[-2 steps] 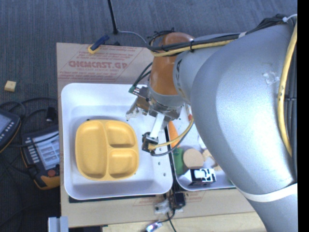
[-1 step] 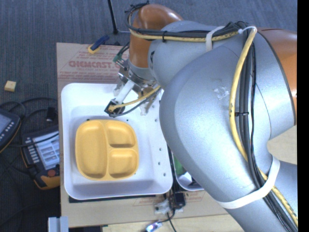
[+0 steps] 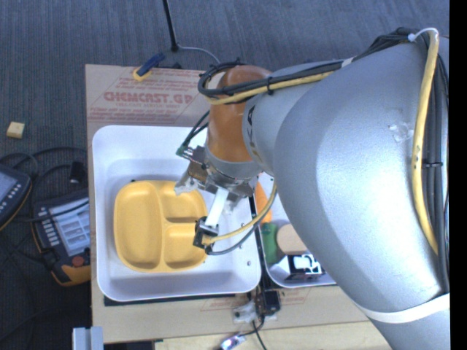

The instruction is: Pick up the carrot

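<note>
Grey arm (image 3: 350, 166) nearest us; claw (image 3: 208, 187) over yellow tray (image 3: 146, 224), state we cannot tell; carrot (image 3: 261, 198) at left edge of right bin (image 3: 286, 280).

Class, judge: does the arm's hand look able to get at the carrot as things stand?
Probably yes: the hand hangs over the yellow tray, and the carrot lies close by, though the arm hides most of it.
</note>
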Controlling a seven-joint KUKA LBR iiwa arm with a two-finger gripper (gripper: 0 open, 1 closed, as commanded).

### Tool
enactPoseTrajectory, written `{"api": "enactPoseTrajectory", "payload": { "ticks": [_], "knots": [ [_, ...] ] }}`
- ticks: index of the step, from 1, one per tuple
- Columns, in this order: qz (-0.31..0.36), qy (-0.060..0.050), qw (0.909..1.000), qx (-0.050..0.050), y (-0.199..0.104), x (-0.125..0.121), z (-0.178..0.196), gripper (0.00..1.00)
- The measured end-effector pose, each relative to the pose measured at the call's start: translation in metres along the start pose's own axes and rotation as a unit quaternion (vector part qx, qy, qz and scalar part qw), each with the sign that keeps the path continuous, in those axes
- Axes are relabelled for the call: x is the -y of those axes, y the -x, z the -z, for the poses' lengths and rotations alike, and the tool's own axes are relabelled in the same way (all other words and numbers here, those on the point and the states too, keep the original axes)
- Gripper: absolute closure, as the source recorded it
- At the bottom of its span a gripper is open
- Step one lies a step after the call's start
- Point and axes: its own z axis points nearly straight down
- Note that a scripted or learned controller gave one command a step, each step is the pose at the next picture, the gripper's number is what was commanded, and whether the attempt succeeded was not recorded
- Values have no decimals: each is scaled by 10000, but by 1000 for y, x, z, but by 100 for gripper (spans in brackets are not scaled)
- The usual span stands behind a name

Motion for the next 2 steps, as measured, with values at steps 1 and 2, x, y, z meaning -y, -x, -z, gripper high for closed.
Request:
{"api": "enactPoseTrajectory", "payload": {
  "ticks": [1, 2],
  "knots": [
    [-673, 23, 9977, -53, 11, 8, -57, 0],
    [-79, 1, 10000, -4, -38, 100, 9, 0]
  ]
}}
